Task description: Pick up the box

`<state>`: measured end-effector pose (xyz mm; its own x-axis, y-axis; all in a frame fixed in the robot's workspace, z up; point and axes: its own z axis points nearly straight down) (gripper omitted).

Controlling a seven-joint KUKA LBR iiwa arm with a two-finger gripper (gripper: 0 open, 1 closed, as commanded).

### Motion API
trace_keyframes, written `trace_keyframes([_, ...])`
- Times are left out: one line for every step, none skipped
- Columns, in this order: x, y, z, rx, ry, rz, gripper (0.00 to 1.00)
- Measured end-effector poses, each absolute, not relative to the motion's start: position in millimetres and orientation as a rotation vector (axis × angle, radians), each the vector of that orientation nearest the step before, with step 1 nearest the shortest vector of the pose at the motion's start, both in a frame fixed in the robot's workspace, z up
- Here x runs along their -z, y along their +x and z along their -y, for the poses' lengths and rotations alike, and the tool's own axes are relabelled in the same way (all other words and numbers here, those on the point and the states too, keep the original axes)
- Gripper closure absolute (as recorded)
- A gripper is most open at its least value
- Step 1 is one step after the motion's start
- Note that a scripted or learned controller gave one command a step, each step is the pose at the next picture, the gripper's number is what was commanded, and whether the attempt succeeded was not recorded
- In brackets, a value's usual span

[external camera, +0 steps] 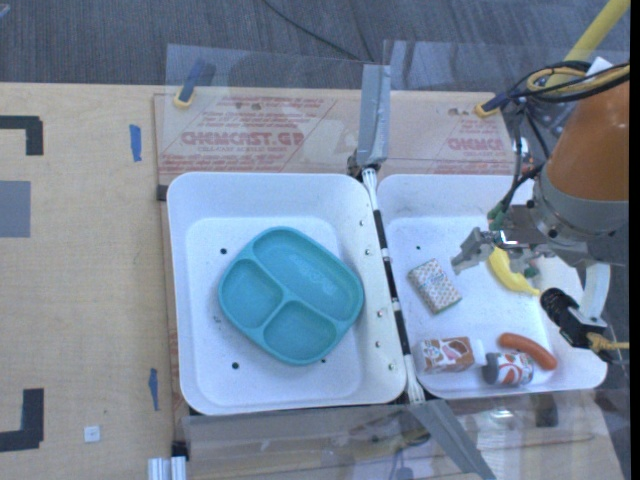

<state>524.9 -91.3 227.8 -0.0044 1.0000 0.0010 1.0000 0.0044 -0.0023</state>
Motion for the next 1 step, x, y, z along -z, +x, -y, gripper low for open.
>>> trace_keyframes([-102.4,552.3,96.2,0.020,-2.285,2.173,0.00])
